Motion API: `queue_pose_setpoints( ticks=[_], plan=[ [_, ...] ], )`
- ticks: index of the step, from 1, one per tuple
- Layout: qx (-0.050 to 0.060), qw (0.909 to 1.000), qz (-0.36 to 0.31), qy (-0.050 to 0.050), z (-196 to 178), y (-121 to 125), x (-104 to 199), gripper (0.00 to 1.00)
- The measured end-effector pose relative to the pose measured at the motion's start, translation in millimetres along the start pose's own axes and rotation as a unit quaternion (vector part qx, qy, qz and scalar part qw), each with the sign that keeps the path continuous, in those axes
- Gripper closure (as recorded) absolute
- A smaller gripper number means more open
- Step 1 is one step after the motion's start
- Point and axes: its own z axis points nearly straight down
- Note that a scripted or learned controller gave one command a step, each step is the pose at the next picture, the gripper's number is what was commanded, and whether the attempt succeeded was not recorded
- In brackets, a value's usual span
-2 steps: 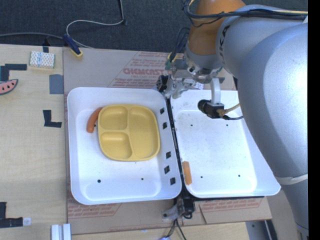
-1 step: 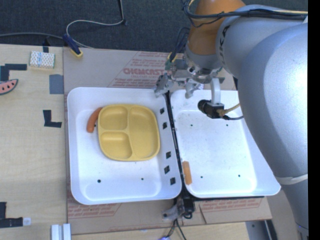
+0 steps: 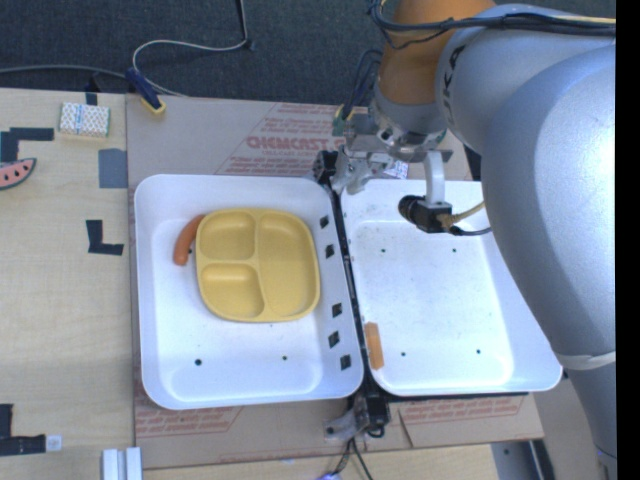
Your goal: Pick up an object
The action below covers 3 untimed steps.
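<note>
A yellow divided plate (image 3: 257, 264) lies in the left bin (image 3: 240, 373). An orange carrot-like piece (image 3: 184, 240) pokes out from under the plate's left edge. A second small orange piece (image 3: 374, 345) rests at the near left edge of the right bin (image 3: 455, 353). My gripper (image 3: 345, 175) hangs over the far end of the divider between the two bins, above the bins' back rims. It is well away from the plate and both orange pieces.
The big grey arm covers the right side of the view and part of the right bin. Black clips line the divider (image 3: 334, 311) between the bins. On the bench at left lie a small patterned block (image 3: 84, 119), black tape marks and a watermelon-slice toy (image 3: 14, 173).
</note>
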Motion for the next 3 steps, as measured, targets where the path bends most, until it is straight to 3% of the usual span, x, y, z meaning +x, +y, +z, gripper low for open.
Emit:
queue_pose_setpoints(
  ticks=[1,2,3],
  plan=[
    [0.0,1.0,0.0,0.0,0,0,0,0.0],
    [-0.001,1.0,0.002,0.003,29,0,-15,0.0],
    [-0.001,1.0,0.001,0.003,19,0,-15,1.0]
  ],
)
